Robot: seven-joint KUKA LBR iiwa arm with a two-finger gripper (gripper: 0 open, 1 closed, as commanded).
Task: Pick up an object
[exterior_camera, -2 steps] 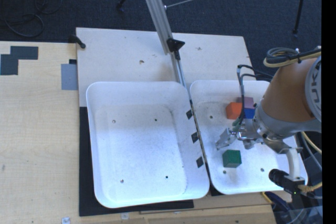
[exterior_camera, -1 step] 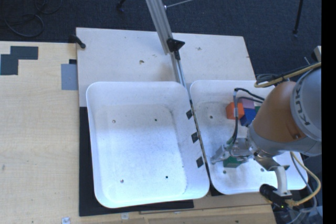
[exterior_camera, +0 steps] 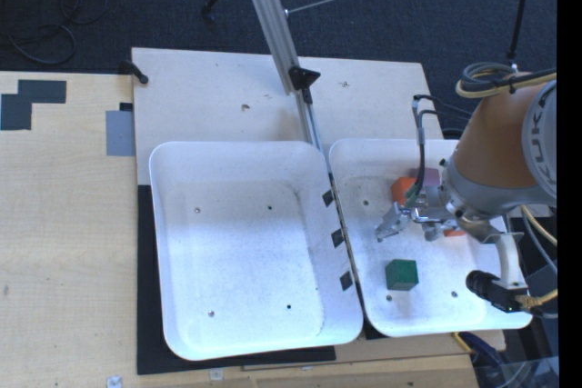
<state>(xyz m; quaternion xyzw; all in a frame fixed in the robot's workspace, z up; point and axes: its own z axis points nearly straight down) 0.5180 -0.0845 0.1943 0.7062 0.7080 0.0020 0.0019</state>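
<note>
A: Gripper [exterior_camera: 400, 224] first: it hangs over the right-hand bin [exterior_camera: 455, 315], under the grey wrist and orange band of the arm [exterior_camera: 500, 150]. Can you read it?

B: Not with confidence. I see metal at its tip pointing toward the divider between the bins, but whether it is open or closed I cannot tell. Nothing visibly sits between the tips, so I would not call anything held.

A: What is there to take?

B: Two candidates. A green block [exterior_camera: 401, 274] lies on the bin floor just below the tool tip, nearer the camera, apart from it. An orange object [exterior_camera: 401, 189] sits just beyond the tip on the far side, partly hidden by the wrist. A bit of red shows under the wrist too, too covered to name.

A: How would the green one handle?

B: My guess is small, light and rigid, a cube-like block with flat faces. It should not crush. Flat opposite sides are the place to grip; the corners would twist it out. On the smooth white floor it may skate if nudged by one finger first.

A: Room to move?

B: Decent. The block stands clear of the bin's near rim and clear of the wall on the divider side, with bare floor around it. The orange piece is tighter, crowded by the wrist and cables. The left-hand bin [exterior_camera: 182, 159], past the divider from the tool, offers open floor.
</note>
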